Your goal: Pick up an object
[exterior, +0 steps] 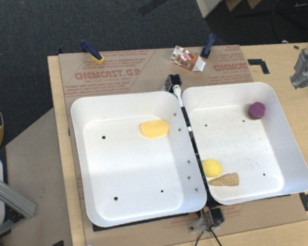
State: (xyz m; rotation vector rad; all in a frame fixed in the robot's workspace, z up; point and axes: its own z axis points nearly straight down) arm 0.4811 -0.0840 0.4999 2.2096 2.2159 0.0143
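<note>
Bench [138,67]: a brown board printed with red lettering along its far edge, carrying two shallow white bins side by side.
Left bin [92,152]: holds one pale yellow, flattish rounded object [154,129] in its far half, towards the divider, lying clear of the walls.
Right bin [283,135]: holds three things, none touching the far wall.
Purple ball [256,110]: small and round, sitting in the far right part of the right bin, near the right wall and well apart from the other two items.
Yellow ball [212,167]: bright yellow and rounded, in the near left corner of the right bin, just beside the divider.
Cone [224,180]: tan, waffle-textured, lying on its side just nearer than the yellow ball and touching or almost touching it, its point aimed left towards the divider.
Divider: the two bins meet along a dark seam down the middle, with a black clip [173,82] at the far end.
Clamps: a blue one with a yellow tip [92,51] and a dark blue one [208,45] grip the far edge of the board.
Small packet [187,58]: red and white, lying on the board behind the bins, between the clamps.
Gripper [302,71]: a grey metal part at the right edge, over the bench beyond the right bin's far right corner; I cannot tell how it is set, and nothing is seen in its grasp.
</note>
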